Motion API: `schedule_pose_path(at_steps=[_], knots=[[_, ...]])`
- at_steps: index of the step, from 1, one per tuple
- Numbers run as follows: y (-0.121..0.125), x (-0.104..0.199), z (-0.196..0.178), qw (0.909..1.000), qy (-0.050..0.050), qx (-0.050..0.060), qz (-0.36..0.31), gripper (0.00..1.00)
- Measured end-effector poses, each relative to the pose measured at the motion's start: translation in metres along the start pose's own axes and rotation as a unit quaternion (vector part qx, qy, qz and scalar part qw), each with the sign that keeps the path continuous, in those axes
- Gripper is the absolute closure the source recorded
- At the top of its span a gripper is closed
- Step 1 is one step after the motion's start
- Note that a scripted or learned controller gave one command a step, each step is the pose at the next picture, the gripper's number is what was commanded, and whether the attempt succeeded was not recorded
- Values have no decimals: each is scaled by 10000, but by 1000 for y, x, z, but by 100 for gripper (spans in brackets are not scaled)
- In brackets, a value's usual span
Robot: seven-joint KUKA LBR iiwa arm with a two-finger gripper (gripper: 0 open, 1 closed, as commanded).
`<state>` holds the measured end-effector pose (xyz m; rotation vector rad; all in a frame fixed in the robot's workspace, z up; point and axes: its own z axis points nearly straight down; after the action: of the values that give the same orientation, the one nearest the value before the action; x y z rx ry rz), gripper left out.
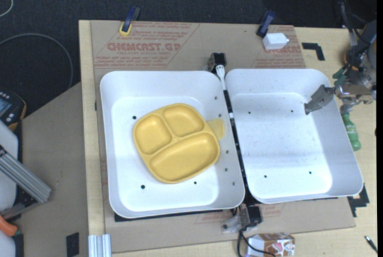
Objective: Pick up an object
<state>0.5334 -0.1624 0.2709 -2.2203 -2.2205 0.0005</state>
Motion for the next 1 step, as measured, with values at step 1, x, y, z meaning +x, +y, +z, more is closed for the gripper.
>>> schedule_pose_path(at_steps=[1], knots=[[-38,19,-124,10000,-22,-86,-12,0]])
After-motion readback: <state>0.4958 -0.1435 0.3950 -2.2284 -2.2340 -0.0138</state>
